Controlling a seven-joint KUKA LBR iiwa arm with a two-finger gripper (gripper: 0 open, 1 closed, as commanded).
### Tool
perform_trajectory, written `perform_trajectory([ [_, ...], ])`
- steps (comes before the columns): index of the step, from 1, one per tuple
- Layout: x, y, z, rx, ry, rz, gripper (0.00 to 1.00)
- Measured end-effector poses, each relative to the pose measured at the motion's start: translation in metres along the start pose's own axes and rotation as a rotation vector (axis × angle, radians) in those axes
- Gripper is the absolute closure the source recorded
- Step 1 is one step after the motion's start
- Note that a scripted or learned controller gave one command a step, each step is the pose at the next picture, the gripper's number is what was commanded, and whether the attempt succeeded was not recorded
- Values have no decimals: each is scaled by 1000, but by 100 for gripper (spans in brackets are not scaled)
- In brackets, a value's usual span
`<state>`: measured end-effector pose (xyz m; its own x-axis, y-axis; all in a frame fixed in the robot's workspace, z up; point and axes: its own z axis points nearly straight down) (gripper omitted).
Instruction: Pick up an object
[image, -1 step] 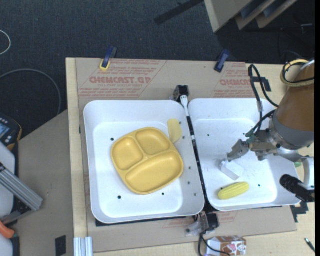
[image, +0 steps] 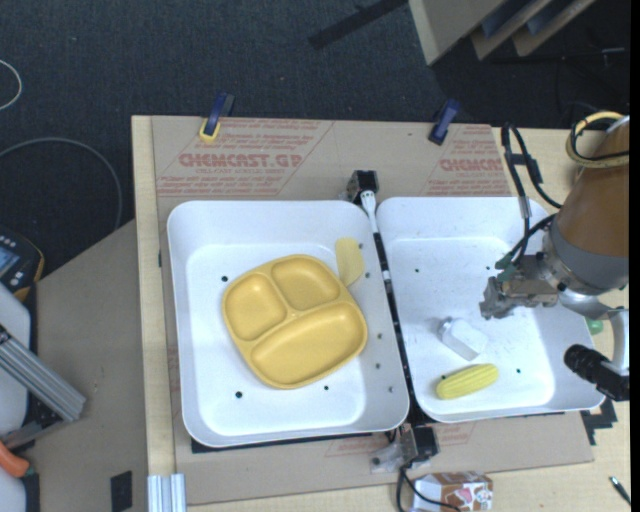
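Corn cob (image: 467, 380), yellow, lies near the front wall of the right bin (image: 420, 300), just beside a small grey block (image: 459, 337). Above them the hand (image: 512, 297) hovers; I cannot tell how it is set. A yellow divided plate (image: 293, 320) sits in the left bin (image: 190, 300).

One fixed camera high above the bench (image: 300, 140), angled down over both white bins (image: 190, 300).
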<state>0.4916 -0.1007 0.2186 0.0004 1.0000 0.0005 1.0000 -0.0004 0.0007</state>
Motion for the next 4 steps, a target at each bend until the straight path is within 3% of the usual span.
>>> perform_trajectory([
  [1,-7,39,138,-2,-1,0,100],
  [2,-101,69,133,-4,-6,5,100],
  [3,-48,99,134,-3,0,-6,100],
  [4,70,66,27,-8,4,-13,100],
])
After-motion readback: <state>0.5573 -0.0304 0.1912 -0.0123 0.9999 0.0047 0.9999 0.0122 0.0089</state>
